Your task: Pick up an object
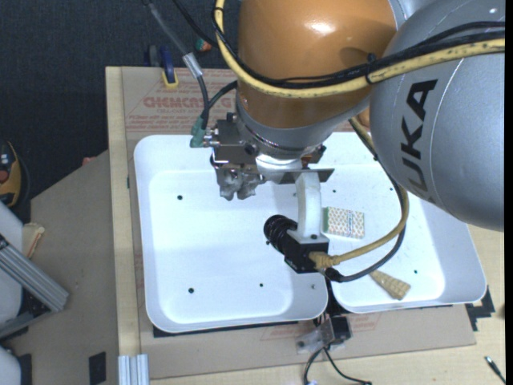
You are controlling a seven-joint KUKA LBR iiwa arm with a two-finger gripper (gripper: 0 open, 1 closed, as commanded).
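The gripper (pixel 237 184) hangs over the left bin (pixel 160 215); whether it is wide or narrow I cannot tell. Reach step: next it must cross to the packet (pixel 345 222) in the right bin (pixel 449 271).

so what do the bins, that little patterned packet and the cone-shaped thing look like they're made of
Bins: probably moulded plastic, smooth white with soft glare. Packet: looks like printed paper or foil, flat with a dotted pattern. Cone: tan and textured, possibly wafer or cardboard; too small to tell.
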